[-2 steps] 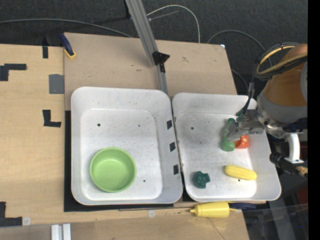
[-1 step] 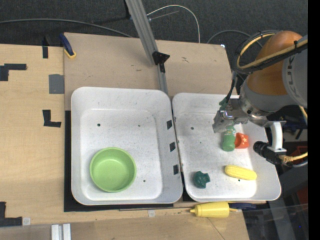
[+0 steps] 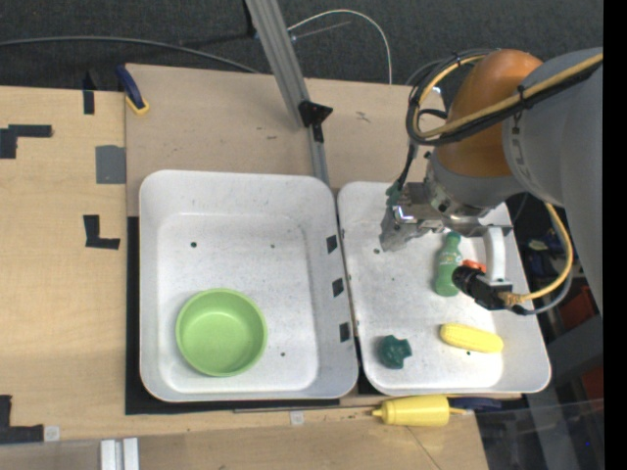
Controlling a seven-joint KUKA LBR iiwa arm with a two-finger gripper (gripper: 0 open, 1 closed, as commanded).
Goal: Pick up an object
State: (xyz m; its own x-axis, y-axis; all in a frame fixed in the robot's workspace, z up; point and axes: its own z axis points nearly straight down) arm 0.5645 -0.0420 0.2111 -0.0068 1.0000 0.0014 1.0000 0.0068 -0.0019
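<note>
- My claw hangs over the upper left part of the right bin; I cannot tell how it is set, and I see nothing in it.
- Candidate objects: green bottle just beside the wrist, yellow piece and dark green piece nearer the front rim.
- Risk, in my judgement: bare floor lies under the claw, so a descent here grips nothing; the wrist could knock the bottle.
- Left bin holds a green bowl.
- No legible writing or brands.
</note>
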